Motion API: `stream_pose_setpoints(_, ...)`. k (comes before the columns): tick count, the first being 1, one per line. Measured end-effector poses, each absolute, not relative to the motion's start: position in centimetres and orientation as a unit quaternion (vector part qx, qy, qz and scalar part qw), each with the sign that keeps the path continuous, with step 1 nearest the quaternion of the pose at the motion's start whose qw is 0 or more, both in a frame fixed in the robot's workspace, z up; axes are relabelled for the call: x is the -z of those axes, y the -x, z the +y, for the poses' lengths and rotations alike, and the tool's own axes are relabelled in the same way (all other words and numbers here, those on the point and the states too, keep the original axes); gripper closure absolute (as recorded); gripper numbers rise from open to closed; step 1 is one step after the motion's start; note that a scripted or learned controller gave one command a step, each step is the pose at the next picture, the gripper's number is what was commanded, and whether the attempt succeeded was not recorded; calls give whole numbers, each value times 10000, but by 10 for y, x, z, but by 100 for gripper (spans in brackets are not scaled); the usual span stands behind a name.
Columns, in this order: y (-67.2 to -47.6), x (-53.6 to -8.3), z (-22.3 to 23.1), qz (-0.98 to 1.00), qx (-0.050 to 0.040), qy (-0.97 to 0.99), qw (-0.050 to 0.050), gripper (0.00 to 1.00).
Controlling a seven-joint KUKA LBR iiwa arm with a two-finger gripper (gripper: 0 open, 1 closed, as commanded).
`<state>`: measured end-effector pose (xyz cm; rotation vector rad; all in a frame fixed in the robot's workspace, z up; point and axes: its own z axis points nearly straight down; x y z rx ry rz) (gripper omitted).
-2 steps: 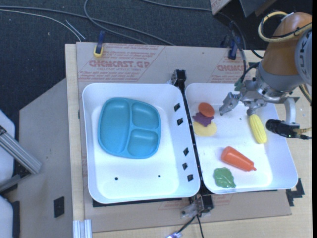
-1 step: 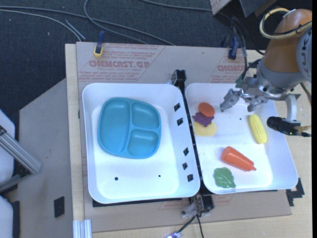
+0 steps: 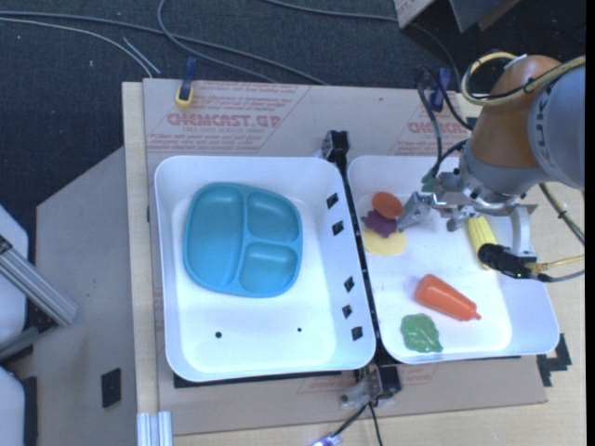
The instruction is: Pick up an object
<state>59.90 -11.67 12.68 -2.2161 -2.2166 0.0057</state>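
Closest to the front lay a green leafy toy (image 3: 421, 333), at the near side of the right white bin (image 3: 530, 337). Just behind it lay an orange carrot toy (image 3: 446, 297), tipped on its side with its point toward the right. Farther back, near the bin's left wall, three small things sat bunched up and touching: a flat yellow piece (image 3: 384, 242), a purple toy (image 3: 378, 221) on top of it, and a round orange-red toy (image 3: 386, 203) behind that. The tool (image 3: 433, 214) hung over the back part of this bin, just to the right of the bunch. Its two fingers looked spread apart, and nothing was between them. The grey arm with its orange band (image 3: 511, 110) came in from the right. In the left white bin (image 3: 186, 342) lay a blue plate (image 3: 244, 240) with three parts, and it sat toward the back. Small black clips (image 3: 350, 286) ran along the wall between the two bins. Both bins sat on a table (image 3: 251, 407) covered in brown paper. Red letters (image 3: 223, 119) printed on the paper behind the left bin read "CHEMCAST GP", and more red print showed behind the right bin, but it was too cut off to read. A yellow and blue clamp (image 3: 186, 88) held the table's back left corner.
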Motion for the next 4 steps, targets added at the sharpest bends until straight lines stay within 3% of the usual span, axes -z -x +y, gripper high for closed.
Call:
stream_pose_setpoints(1, -599, -84, -116, -7069, 1, 7073, 11, 0)
stream_pose_setpoints(2, -602, -99, -116, -7071, 28, 7071, -17, 100)
stream_pose_setpoints(4, -609, -195, -120, -7072, 15, 7070, -23, 100)
